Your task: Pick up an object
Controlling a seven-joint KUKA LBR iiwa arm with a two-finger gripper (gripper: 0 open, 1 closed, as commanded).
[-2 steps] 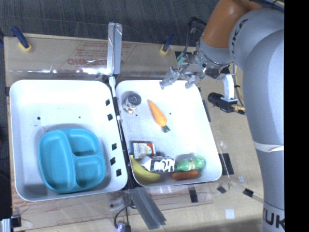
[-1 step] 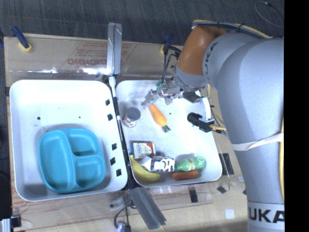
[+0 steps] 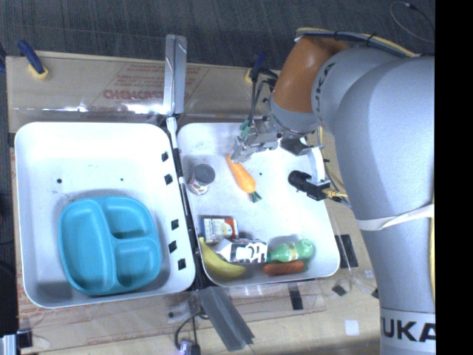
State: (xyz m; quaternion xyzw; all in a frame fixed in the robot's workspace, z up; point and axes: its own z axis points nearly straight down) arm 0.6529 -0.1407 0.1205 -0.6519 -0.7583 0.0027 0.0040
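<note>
Orange carrot (image 3: 241,174) lies in the right bin (image 3: 310,220), its long axis slanting from upper left to lower right, green end lowest. The gripper (image 3: 246,145) hovers at its upper tip; whether its fingers are apart cannot be told. Nearby: a small can (image 3: 201,176), banana (image 3: 219,263), blue tray (image 3: 111,242) in the left bin (image 3: 44,146).

Floor (image 3: 148,6): dark grey, ribbed texture, running along the top of the view. A thin cable (image 3: 410,9) lies on it at upper right. Counter (image 3: 96,80): light wood-toned surface under a clear sheet bearing reversed red print. A blue clamp (image 3: 31,58) grips its upper left corner. A grey metal bar (image 3: 175,72) stands upright at mid-counter. Lighting even, shadows soft.
</note>
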